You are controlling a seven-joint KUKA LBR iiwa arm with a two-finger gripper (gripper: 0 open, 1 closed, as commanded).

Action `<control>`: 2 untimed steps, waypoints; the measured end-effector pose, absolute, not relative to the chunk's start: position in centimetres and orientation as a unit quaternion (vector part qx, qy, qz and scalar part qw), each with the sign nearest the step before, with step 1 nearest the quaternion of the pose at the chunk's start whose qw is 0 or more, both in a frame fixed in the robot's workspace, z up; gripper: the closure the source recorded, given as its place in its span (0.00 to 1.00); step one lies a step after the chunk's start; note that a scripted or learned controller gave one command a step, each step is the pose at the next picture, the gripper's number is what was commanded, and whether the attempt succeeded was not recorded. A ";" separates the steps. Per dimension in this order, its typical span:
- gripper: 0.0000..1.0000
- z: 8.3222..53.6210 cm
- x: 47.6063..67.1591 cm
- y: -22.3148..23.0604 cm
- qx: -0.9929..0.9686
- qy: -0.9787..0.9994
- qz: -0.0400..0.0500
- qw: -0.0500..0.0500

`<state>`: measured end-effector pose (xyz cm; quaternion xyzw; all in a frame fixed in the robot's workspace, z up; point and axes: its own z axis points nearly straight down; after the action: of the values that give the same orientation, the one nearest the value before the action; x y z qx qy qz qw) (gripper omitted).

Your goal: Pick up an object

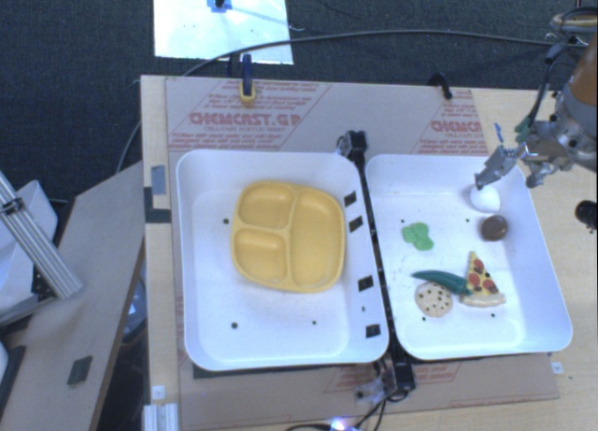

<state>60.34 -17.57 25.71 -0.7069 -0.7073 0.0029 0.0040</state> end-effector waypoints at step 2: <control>0.00 22.2 60.9 -17.1 -0.706 -0.709 0.000 0.000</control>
<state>60.89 -17.06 22.19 -0.7056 -0.7086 0.0001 -0.0001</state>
